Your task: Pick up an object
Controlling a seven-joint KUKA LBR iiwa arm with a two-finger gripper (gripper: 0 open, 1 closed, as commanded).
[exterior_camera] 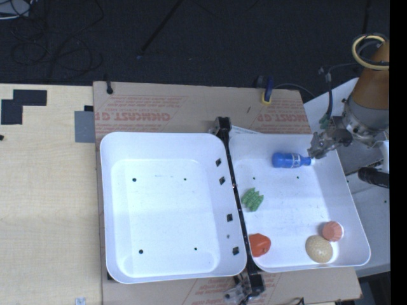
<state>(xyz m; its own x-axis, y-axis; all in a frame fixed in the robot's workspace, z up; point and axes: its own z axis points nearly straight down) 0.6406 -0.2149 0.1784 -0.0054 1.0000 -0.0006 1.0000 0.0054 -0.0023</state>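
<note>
The blue bottle (290,161) is what I'd take as the thing to pick: it lies on its side in the far part of the right bin (356,224), its paler tip pointing right. My claw (318,146) sits at that tip, at the bin's far right edge, touching or just beside it; from this slanted view I cannot tell how wide it stands or whether it has hold of anything, so I won't claim a grip. I judge the arm (372,91) has reached in low from the right because the bottle's narrow end faces that way and offers the easiest bite. Moving outward, a green leafy piece (252,199) rests near the divider, well apart from the bottle. Along the near side sit one red-orange lump (259,244) against the divider, one tan ball (319,249) and one pinkish ball (332,231), the last two touching. That makes five things in the right bin. The left bin (114,170) sits alongside.
</note>
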